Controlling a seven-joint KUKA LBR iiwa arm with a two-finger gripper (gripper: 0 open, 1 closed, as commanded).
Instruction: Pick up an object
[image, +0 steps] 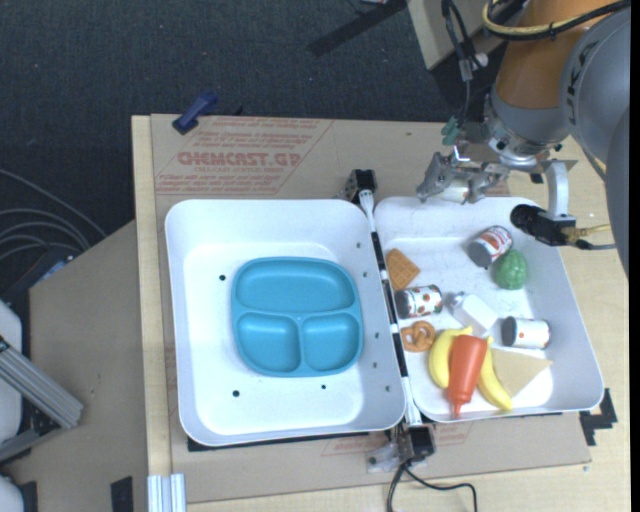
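1. Above far rim of right bin (575, 300): pincer (455, 185), fingers spread, pinching nothing.
2. Below pincer, well apart: can (489, 244), green obj (510, 270), cracker (402, 266).
3. Further below, nr front edge: banana (440, 358), orange bottle (465, 368).
4. Lower left of pincer: blue tray (295, 315) in left bin (195, 300).

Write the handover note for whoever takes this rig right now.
Gripper: above the far edge of the right white bin, nothing between its fingers.
Right bin holds: green round object, small can, brown cracker, pretzel, yellow banana, orange carrot-shaped bottle, pale cheese wedge.
Left white bin holds the blue divided plate.
Done: nothing picked.
Left: descend on an object, grasp, lift.
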